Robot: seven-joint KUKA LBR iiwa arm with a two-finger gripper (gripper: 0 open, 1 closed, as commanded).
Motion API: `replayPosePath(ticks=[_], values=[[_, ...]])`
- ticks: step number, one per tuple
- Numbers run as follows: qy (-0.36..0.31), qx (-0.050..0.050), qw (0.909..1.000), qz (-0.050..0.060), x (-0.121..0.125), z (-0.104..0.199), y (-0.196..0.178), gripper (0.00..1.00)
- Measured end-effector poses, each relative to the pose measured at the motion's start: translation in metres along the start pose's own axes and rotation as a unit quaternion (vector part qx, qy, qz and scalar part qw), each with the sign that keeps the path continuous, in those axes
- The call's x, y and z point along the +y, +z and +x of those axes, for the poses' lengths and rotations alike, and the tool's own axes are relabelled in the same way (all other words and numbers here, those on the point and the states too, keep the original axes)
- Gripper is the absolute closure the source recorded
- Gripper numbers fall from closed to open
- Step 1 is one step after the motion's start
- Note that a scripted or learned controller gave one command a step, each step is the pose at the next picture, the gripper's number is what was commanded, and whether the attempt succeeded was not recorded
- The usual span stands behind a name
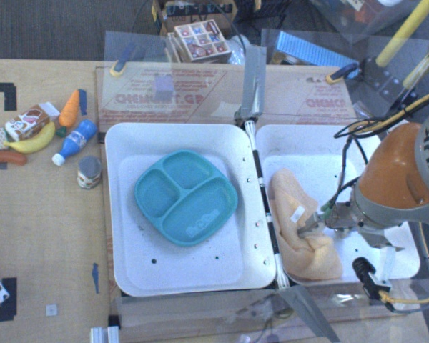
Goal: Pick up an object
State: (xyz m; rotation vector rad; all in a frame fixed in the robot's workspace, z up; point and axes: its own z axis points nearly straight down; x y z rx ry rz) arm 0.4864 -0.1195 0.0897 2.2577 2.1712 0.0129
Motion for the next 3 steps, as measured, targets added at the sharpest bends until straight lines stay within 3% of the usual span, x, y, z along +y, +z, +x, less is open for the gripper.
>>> replayPosePath(ticks=[1,2,3], values=[[-0.026,-0.001,0.9996,-0.001,0.065,0.024,0.000,0.00],[-0.025,0.001,0.9997,-0.004,0.066,0.023,-0.011,1.00],[-0.098,0.000,0.9951,0.005,0.129,0.046,-0.094,1.00]])
